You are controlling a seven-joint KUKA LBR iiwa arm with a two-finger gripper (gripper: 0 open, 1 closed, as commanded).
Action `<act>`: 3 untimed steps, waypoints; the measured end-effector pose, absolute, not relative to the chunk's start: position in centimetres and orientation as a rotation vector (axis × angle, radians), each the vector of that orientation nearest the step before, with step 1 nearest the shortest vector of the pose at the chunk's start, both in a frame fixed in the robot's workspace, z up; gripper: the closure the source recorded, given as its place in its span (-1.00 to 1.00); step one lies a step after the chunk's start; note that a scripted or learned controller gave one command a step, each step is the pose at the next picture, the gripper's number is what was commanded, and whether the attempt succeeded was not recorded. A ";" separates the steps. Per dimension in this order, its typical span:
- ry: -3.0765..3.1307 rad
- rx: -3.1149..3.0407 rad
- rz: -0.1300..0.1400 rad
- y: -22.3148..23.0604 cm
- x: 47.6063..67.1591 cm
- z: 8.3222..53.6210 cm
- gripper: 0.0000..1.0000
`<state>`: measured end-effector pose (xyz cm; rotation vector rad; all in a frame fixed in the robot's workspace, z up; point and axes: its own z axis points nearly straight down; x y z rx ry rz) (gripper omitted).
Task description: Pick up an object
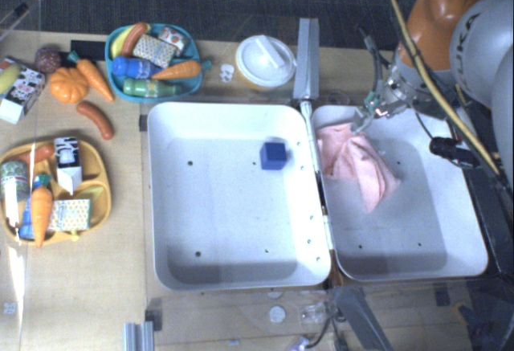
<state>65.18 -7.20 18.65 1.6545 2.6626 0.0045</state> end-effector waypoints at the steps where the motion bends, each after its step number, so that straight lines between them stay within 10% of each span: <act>1: 2.663 1.654 0.004 -7.2 65.2 18.6 -1.00; 2: 2.711 1.569 0.007 -11.3 65.9 9.0 -1.00; 3: 2.710 1.555 0.013 -11.0 66.2 10.3 1.00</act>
